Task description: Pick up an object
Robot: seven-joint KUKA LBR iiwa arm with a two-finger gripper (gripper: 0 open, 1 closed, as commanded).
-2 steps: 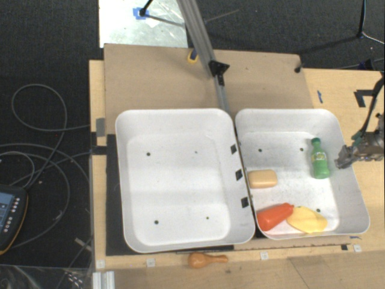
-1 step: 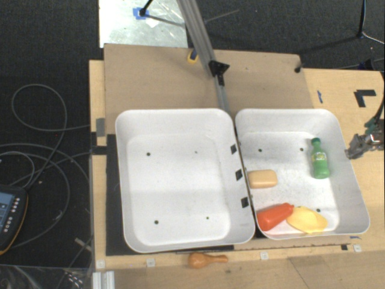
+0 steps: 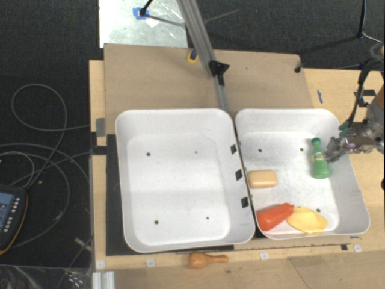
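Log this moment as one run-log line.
gripper: right bin's far right, beside green bottle | grasp: unclear | right bin: green bottle, tan block, red piece, yellow piece

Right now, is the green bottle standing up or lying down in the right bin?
Lying down: the green bottle stretches flat along the right bin's floor, cap toward the far wall. The gripper is beside it.

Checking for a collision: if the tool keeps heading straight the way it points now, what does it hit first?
Most likely the green bottle, right beside the tool in the right bin; depth is unclear.
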